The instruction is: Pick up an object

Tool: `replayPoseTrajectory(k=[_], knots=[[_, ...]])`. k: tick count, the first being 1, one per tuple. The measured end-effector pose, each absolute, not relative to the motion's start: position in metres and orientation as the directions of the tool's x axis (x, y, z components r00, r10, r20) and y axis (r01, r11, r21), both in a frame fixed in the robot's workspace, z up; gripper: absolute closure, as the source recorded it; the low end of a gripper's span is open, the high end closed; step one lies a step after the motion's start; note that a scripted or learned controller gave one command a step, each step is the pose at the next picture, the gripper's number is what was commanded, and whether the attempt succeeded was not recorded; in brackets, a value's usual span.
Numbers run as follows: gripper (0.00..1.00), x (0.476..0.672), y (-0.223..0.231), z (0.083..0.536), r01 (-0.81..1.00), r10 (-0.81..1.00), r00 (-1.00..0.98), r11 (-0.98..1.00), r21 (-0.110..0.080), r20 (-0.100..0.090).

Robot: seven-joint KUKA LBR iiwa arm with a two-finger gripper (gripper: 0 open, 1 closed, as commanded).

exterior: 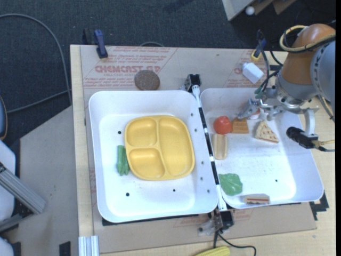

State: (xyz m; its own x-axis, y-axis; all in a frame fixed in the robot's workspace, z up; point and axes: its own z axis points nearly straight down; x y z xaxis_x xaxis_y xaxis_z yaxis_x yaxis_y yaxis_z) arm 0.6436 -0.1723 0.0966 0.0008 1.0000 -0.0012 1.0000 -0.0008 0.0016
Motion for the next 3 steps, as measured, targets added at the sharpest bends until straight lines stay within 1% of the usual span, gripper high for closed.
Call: replayPoseTrajectory(k=[1, 2, 3], knots=[[0.00, 0.667, -0.113, 0.085, 1.000, 1.000, -0.001, 0.001, 0.003, 0.000], [1.00, 0.669, -0.114, 0.097, 1.000, 1.000, -0.002, 0.002, 0.008, -0.002], [1.00, 0.607, -0.048, 0.185, 1.000, 1.000, -0.001, 0.001, -0.002, 0.001]])
